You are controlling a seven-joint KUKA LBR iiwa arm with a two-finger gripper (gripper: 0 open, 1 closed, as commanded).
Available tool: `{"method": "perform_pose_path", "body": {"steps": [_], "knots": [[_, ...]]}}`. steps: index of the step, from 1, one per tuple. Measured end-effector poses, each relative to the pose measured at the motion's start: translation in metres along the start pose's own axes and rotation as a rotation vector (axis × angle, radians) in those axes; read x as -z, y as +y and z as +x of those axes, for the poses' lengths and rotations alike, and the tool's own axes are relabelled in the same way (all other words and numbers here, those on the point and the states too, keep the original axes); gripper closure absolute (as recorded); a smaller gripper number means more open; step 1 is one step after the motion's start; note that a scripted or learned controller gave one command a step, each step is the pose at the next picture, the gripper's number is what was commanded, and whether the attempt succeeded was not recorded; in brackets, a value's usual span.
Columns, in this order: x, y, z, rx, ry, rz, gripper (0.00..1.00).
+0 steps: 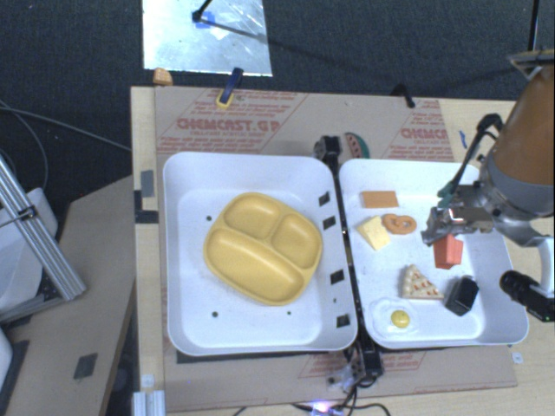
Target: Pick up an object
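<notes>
The right bin [499, 323] holds several toy foods. My gripper [444, 230] hangs over its right half, directly above a red block [448, 254] whose top edge meets the gripper's underside. Left of the gripper lie an orange pretzel-like ring [400, 224], a yellow cheese wedge [373, 232] and a tan toast slice [379, 199]. Below it are a pizza slice [420, 284], a black block [461, 295] and a fried egg [398, 319] near the front wall.
The left bin [186, 180] carries a yellow divided plate [263, 247]. A black divider with clips [340, 232] runs between the bins. The arm's grey and orange body [525, 163] overhangs the right bin's right side.
</notes>
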State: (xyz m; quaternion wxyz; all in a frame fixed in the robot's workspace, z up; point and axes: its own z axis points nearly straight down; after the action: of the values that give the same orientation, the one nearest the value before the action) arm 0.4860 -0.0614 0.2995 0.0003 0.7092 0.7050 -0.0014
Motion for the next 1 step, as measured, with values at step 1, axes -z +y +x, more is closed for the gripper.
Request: {"method": "perform_pose_path", "body": {"steps": [1], "knots": [[0.0529,0.0013,0.0433,0.014,0.004,-0.009,1.0]]}}
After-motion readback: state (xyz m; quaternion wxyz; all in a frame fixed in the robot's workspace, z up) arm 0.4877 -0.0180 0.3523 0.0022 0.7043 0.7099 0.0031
